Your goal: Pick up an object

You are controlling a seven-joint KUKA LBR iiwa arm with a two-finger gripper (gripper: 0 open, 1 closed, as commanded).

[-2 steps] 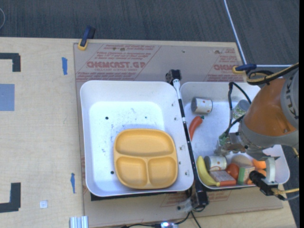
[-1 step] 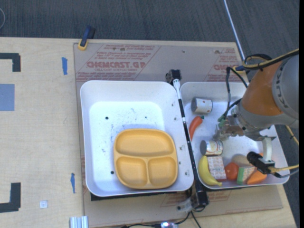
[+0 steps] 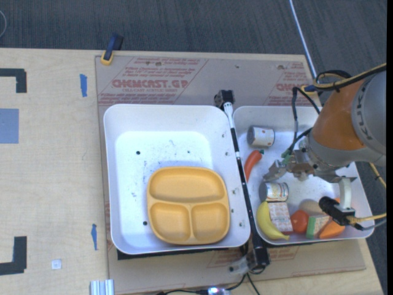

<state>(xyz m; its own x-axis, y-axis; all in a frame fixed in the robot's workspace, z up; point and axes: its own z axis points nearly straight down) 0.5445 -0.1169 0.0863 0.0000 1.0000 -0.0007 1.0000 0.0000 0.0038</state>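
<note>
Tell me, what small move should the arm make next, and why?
Probably a short drop straight down. The pincer hangs in the right bin, just above the small can, with nothing seen between its fingers. The carrot and banana lie close, so a straight descent looks safest.

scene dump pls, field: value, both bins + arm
left bin: holds a yellow divided plate, three compartments, toward the near side
right bin: several small items
right bin far end: small white cup lying on its side
right bin left wall: orange carrot
right bin near end: can, banana, red tomato, packaged items
arm: reaches in from the right, over the right bin
gripper: low over the bin, just above the can; grasp state unclear
</note>
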